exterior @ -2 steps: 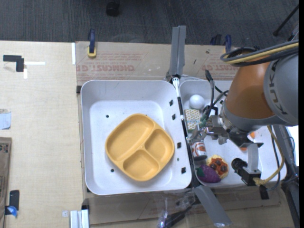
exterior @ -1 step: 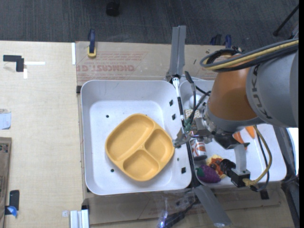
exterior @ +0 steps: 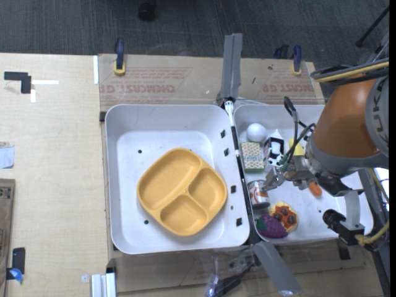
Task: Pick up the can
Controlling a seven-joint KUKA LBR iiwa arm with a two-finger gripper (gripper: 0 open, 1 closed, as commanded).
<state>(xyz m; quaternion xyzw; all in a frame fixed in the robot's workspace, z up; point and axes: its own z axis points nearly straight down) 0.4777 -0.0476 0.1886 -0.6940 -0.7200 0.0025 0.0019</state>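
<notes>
I saw two white bins side by side on the desk (exterior: 49, 166). The left bin (exterior: 124, 159) held a yellow plate (exterior: 181, 192) with three parts in it. The plate sat in the middle of that bin, turned a bit.

The right bin (exterior: 306, 231) was full of small things. The can (exterior: 258, 192) lay near the left wall of that bin, close to the wall between the two bins. It looked silver with some red on it. On its far side was a small box (exterior: 252, 155) with green dots, and a white ball (exterior: 255, 131) was past that, toward the far end. On the near side of the can I saw a purple thing (exterior: 270, 227) and a piece of toy food (exterior: 284, 215) with red spots, touching each other.

The grey and orange arm (exterior: 346, 125) came in from the right and hung over the right bin. The claw (exterior: 276, 173) was just beside the can, on its right and a bit farther away. I could not tell if the claw was wide or narrow. I could not see the can between its fingers.
</notes>
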